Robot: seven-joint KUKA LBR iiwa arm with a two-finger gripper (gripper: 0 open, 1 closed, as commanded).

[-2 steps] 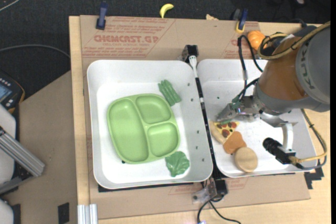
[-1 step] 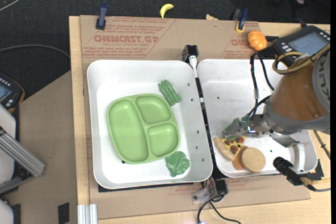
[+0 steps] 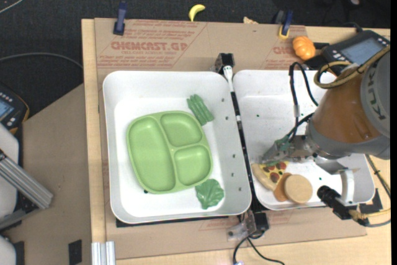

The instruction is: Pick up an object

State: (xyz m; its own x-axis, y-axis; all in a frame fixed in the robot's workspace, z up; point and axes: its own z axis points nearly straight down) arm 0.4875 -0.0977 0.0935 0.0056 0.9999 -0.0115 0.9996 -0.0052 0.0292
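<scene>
My gripper is low in the right bin, near its front left, with the grey and orange arm reaching in from the right. Just below the gripper lies a pizza slice with red toppings. A round tan bun rests against the slice's right side. In the left bin a green divided plate lies flat. A dark green ridged piece sits at the plate's upper right corner. A green leafy piece lies at its lower right corner.
A black divider strip runs between the two bins. On the cardboard behind the bins sit a small orange fruit and a yellow banana toy. Blue clamps hold the back edge. Cables trail over the right bin's right side.
</scene>
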